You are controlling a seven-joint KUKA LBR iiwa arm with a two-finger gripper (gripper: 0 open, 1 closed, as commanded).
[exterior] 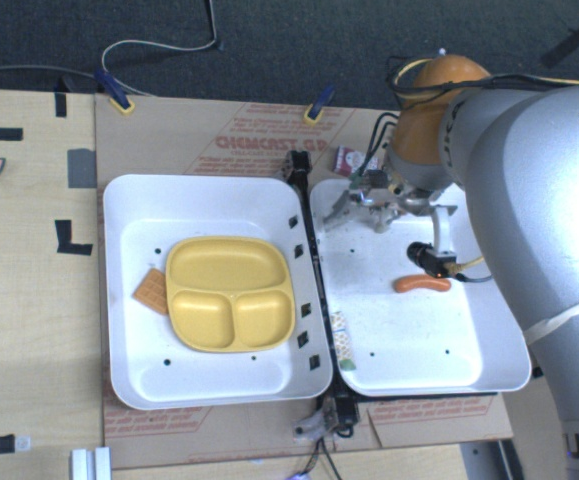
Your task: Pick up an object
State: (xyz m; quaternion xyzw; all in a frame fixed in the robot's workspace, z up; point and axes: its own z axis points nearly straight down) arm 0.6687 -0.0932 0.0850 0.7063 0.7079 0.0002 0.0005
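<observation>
Near edge: right white bin [469, 368], floor mostly bare, small patterned packet [341, 346] against its left wall. Further up, orange sausage-shaped toy [422, 285] lying flat on right bin floor, just below and right of gripper, apart from fingers, not between them. Gripper [374, 211] over upper left part of right bin, metal fingers angled down-left; spread or closed — cannot tell, nothing seen pinched. Left white bin [129, 358] with yellow three-compartment plate [231, 293] in middle, tan cracker-like square [150, 290] touching plate's left side. Far: small red-white packet [345, 159] on cardboard beyond bins.
</observation>
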